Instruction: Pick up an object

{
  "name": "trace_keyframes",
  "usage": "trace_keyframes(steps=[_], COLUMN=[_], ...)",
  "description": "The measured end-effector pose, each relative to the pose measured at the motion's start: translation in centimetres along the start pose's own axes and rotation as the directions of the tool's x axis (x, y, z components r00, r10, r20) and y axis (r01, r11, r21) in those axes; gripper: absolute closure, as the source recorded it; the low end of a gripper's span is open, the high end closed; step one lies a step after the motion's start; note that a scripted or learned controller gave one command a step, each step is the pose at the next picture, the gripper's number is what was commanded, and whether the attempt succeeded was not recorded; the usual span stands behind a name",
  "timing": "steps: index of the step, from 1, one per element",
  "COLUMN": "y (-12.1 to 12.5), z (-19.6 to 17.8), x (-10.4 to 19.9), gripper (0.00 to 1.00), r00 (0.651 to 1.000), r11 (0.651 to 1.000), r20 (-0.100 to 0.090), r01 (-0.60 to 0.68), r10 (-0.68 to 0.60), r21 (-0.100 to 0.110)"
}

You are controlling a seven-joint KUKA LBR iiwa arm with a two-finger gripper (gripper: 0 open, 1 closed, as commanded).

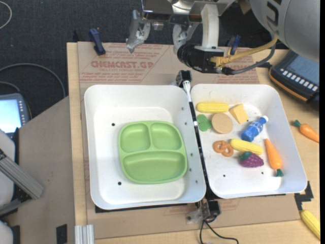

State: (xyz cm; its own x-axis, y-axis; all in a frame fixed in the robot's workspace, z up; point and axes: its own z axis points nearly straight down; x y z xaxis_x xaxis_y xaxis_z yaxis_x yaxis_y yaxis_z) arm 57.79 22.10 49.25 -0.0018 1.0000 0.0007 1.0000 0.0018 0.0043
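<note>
Your two-finger metal gripper (156,37) hangs above the brown cardboard sheet (122,62) at the far side of the bench, well apart from both bins, its fingers (136,34) spread and nothing between them. The grey arm (284,9) reaches in from the upper right, trailing yellow and black cables (244,57).

Below it, the left shallow white bin (96,136) carries a light green plastic tray (152,152) with three compartments. The right shallow white bin (284,116) holds the toy food you may pick from: a yellow corn cob (213,107) near the far wall, a yellow cheese wedge (239,113) beside it, a round tan biscuit (222,123) touching a flat green leaf-like piece (203,122), and a small blue bottle with a white cap (253,128). Nearer the camera lie a brown pretzel (223,147), a yellow banana-like piece (246,146), a purple bunch of grapes (252,160) and an orange carrot (273,155).

Outside the bins, another orange carrot (307,131) rests on the bench at right, and a second yellow corn cob (311,222) lies at the lower right corner.
</note>
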Motion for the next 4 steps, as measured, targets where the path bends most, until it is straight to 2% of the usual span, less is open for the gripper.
trace_keyframes(steps=[1, 2, 3, 4], y=[-0.3, -8.6, -8.2, -8.2], z=[-1.3, -4.5, -5.4, -5.3], x=[-0.2, -3.5, -3.3, -3.3], gripper=[1.00, 1.00, 1.00, 0.00], r00=[1.000, 1.000, 1.000, 1.000], r11=[1.000, 1.000, 1.000, 1.000], r20=[-0.002, 0.000, 0.000, 0.001], r01=[-0.001, -0.001, 0.001, 0.001], r10=[0.001, 0.001, -0.001, -0.001], r21=[-0.001, 0.006, 0.004, 0.005])
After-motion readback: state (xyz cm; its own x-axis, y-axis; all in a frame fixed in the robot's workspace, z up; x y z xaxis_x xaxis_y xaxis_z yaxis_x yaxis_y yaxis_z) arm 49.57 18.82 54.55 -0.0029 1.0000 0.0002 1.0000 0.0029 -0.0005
